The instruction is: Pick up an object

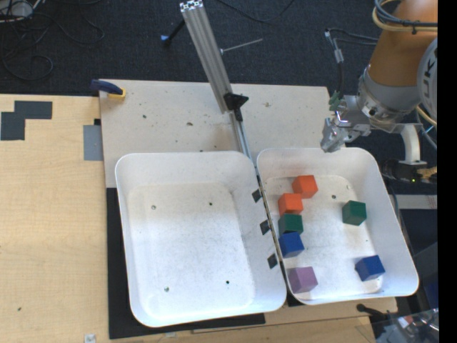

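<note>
The right bin (389, 191) holds several small blocks: two orange ones (305, 186) (290, 204), a dark green one (290, 224), a blue one (291, 244) and a purple one (302, 278) in a row near its left wall. Another green block (353, 212) and another blue block (370, 267) lie toward the right side. My gripper (333, 140) hangs above the far rim of the right bin, well apart from every block. Nothing shows between its fingers.
The left bin (143, 184) sits beside the right one. A slanted aluminium bar (207, 52) rises from the divider between the bins. A small blue and yellow item (107, 88) lies at the board's far left corner.
</note>
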`<act>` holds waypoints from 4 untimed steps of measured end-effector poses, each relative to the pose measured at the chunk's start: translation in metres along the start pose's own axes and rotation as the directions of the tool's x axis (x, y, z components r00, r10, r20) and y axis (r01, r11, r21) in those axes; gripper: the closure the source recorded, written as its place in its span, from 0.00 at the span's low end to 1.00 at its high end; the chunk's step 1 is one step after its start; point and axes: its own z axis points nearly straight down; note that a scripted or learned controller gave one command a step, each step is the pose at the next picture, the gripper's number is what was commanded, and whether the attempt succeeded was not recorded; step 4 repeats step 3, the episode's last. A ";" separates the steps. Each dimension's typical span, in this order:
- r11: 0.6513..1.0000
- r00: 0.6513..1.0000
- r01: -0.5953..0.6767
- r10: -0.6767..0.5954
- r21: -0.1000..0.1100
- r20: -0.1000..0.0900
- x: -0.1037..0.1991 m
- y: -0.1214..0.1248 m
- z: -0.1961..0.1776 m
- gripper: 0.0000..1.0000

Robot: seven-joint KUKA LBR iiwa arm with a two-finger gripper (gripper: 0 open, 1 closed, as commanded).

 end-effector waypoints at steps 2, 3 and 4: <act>1.000 1.000 0.002 -0.002 0.010 -0.003 0.101 -0.018 0.026 1.00; 1.000 1.000 0.003 -0.003 0.010 -0.003 0.156 -0.025 0.041 1.00; 1.000 1.000 0.003 -0.003 0.010 -0.003 0.156 -0.025 0.041 1.00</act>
